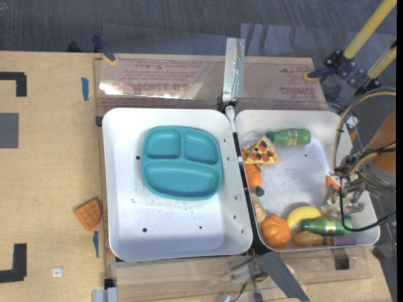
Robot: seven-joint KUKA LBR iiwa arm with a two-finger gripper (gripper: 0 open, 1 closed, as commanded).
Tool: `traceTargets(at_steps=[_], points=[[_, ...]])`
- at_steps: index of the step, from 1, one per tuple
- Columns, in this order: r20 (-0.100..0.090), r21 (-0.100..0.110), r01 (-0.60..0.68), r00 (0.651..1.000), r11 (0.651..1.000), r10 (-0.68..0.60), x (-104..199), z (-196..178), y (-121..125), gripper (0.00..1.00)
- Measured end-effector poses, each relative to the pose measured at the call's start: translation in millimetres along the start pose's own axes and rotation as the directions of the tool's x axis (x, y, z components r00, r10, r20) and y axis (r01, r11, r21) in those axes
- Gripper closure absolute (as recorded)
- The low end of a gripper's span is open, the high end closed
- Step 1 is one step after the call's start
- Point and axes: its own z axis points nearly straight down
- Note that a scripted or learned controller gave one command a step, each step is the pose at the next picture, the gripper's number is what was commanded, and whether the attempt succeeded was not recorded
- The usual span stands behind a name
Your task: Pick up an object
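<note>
My gripper [343, 199] hangs over the right side of the right bin [296, 168], just above the objects piled at its front. Under and beside it lie a green bottle with a purple cap [327, 226], a yellow banana [303, 215], a brown bread piece [308, 238] and an orange round fruit [276, 229]. Further back in the same bin are a pizza slice [261, 151], a green and yellow bottle [289, 137] and a small orange piece [253, 177]. Nothing is visibly held.
The left bin [126, 219] holds a teal divided plate [182, 162]. An orange waffle-like piece [88, 212] lies on the wooden bench left of the bins. A yellow-handled clamp [359, 36] stands at the back right.
</note>
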Motion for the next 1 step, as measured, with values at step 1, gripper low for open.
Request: traceTargets(at_steps=[1], points=[[-0.014,-0.019,-0.041,0.999,0.999,0.040,-82.9,14.1,-54.7,1.00]])
